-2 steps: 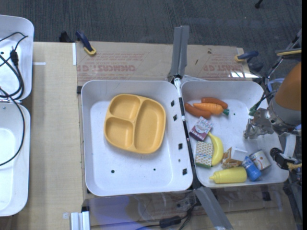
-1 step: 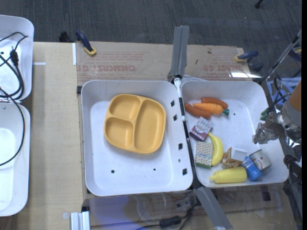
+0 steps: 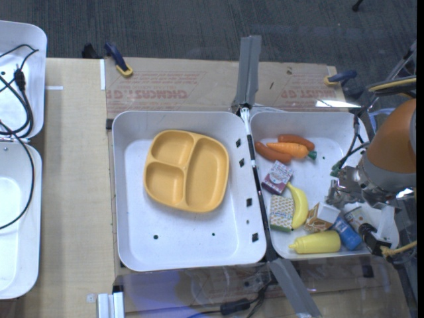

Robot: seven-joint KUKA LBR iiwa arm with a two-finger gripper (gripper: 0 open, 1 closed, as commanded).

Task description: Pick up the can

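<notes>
Can (image 3: 347, 234): blue, lying on its side in the right bin (image 3: 331, 132), near that bin's front right corner. Long axis runs on a diagonal, from the bin's middle toward the front right corner; which end is the top I cannot tell. It lies just beside the yellow bottle (image 3: 317, 243), near the bottle's right end.

My gripper (image 3: 339, 192) sits low over the right bin's right side, behind the can and apart from it. Its state I cannot tell from this view, and I see nothing held in it.

Count, right bin: one can, one yellow bottle along the front edge, one banana (image 3: 299, 205), two carrots (image 3: 286, 149) near the back edge, two small cartons (image 3: 279, 194), one small brown packet (image 3: 318, 220).

Count, left bin (image 3: 132, 244): one yellow divided plate (image 3: 187, 171), three compartments, toward the back.
</notes>
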